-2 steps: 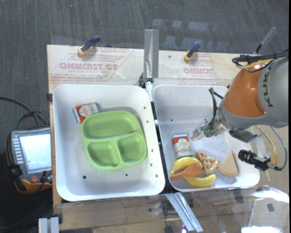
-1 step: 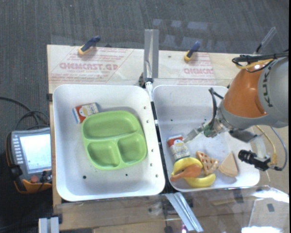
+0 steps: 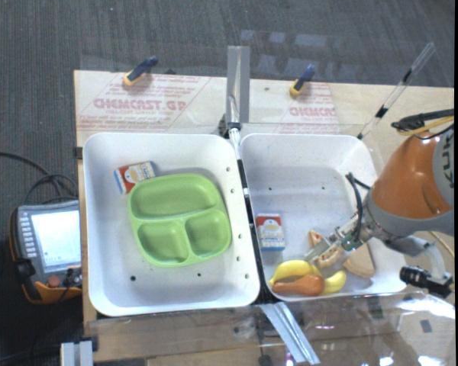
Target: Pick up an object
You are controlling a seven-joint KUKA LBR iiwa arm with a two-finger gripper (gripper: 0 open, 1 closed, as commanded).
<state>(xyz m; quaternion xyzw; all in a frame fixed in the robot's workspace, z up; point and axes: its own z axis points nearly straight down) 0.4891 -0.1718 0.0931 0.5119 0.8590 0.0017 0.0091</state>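
The claw (image 3: 330, 252) sits low in the right bin (image 3: 305, 158), near its front right corner, with the arm (image 3: 412, 189) reaching in from the right. The tip lies among a cluster of small items, and the view is too cluttered there to tell how far the claw is open or whether it has hold of anything.

Nearest candidates:
- A tan wedge (image 3: 360, 264) lies just beside the claw, on its right, toward the bin's right wall.
- A banana (image 3: 298, 270) lies just in front of and to the left of the claw. Its long axis runs roughly left to right, parallel to the front wall.
- An orange piece (image 3: 299, 285) lies touching the banana on its front side, long axis also left to right.
- A small carton (image 3: 270, 231) lies well to the left of the claw, near the divider, long axis front to back.

Judgement: the banana and wedge are closest, so a grasp needs only a short move; a grip across the banana's short axis appears most workable.

The left bin (image 3: 107, 158) holds a green tray (image 3: 180, 218) and a second carton (image 3: 133, 176), well apart from the claw.
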